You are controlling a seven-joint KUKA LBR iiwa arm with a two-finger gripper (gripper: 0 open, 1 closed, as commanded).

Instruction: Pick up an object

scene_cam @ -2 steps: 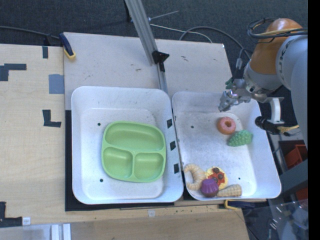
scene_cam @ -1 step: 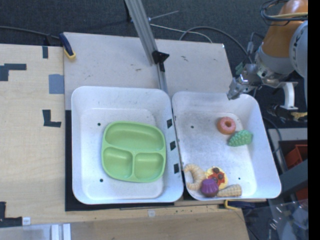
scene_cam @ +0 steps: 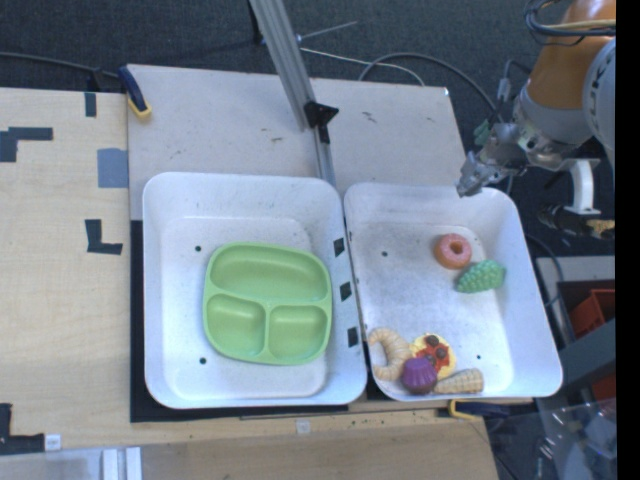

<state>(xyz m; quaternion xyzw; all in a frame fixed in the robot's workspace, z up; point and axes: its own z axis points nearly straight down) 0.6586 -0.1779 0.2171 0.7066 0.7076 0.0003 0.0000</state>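
The arm is reaching in from the right, its pincer hanging just over the far right corner of the right bin, with nothing between its tips; whether it is wide or narrow cannot be told from here.

Toys are lying in the right bin. A pink doughnut is resting flat near the far right side, round, so it is pointing no particular way. Just beside it, toward the near right, a green bunch of grapes is lying with its long axis running roughly left to right, tilting slightly up at the right end. In the near left corner a cluster is crowding together: a tan pretzel-like piece, a yellow piece with red spots, a purple piece touching it, and a cone lying on its side, its long axis running left to right.

The left bin is holding a green divided plate, lying flat on the desk-side bin floor.
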